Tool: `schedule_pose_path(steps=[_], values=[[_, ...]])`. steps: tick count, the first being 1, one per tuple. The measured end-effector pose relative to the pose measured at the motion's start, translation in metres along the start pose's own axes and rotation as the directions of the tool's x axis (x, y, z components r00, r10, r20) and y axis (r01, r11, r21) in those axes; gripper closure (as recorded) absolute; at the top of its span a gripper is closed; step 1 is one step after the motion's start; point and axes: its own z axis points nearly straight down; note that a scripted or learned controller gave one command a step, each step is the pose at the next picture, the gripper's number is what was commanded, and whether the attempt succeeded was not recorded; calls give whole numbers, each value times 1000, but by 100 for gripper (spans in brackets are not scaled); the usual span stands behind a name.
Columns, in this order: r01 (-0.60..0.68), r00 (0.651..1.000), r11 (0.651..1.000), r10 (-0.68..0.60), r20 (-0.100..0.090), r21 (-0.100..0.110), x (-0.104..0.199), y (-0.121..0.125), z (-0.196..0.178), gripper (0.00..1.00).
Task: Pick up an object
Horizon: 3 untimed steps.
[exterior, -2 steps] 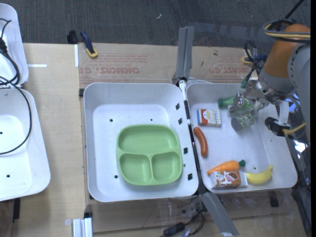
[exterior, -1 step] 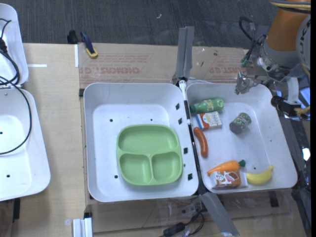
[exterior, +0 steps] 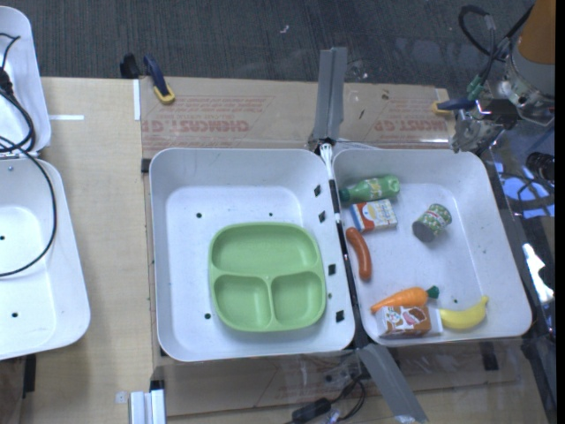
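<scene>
The gripper [exterior: 470, 135] is at the upper right of the camera view, just above the far right corner of the right bin [exterior: 503, 263]. It hangs below the grey wrist and the orange band of the arm [exterior: 534, 38], with some cables around it. I cannot tell from this view whether it is open or closed, and no object is seen in it.

Inside the right bin, nearest to the gripper, a small grey-green can [exterior: 433, 222] lies on its side. To the left of it there is a green bottle [exterior: 371, 187], also lying down, near the far wall. Just below the bottle is a small white and red carton [exterior: 375, 215]. A red-orange sausage [exterior: 358, 253] lies beside the left wall of this bin, below the carton. At the near side of the bin there is a carrot [exterior: 403, 299], and just under it a small packet with a brown picture [exterior: 408, 321]. A yellow banana [exterior: 465, 314] lies just to the right of the packet, near the front wall.

The left bin [exterior: 177, 237] touches the right bin along the middle. It holds a light green plate [exterior: 267, 276] with three compartments, which lies flat near the front of the bin.

The two bins stand on a wooden bench [exterior: 97, 122].
</scene>
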Motion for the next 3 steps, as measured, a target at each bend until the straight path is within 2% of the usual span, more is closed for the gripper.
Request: schedule_pose_path(steps=[1,2,3], values=[[1,1000,1000,-1,0,1,0,0,0,0],[12,1000,1000,-12,-2,3,7,-13,135,0],[-61,998,998,61,-1,3,-28,-66,175,0]])
